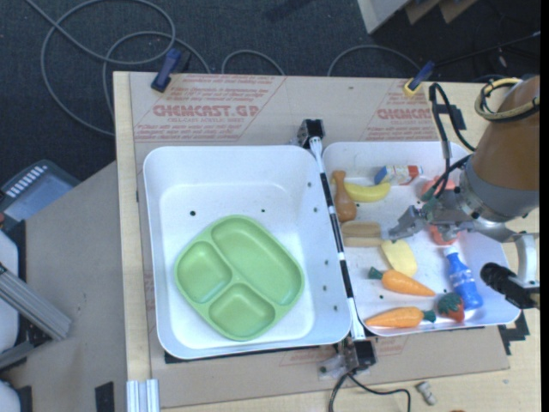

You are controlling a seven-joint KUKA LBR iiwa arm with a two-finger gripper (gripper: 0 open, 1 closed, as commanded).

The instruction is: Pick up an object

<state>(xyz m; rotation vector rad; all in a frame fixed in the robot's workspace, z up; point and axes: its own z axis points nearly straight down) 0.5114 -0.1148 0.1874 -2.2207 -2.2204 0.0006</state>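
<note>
Gripper (422, 219) hangs low in the right white plastic bin (360, 157); whether it is parted or closed I cannot tell. Just below its tip, toward the near rim, lies the pale yellow rounded toy food piece (399, 257), long axis slanting down-right, probably the nearest pick.

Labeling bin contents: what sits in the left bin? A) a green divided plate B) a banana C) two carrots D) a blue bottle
A: the green plate lies in the left bin; the carrots, bottle and banana are all in the right bin.
</note>
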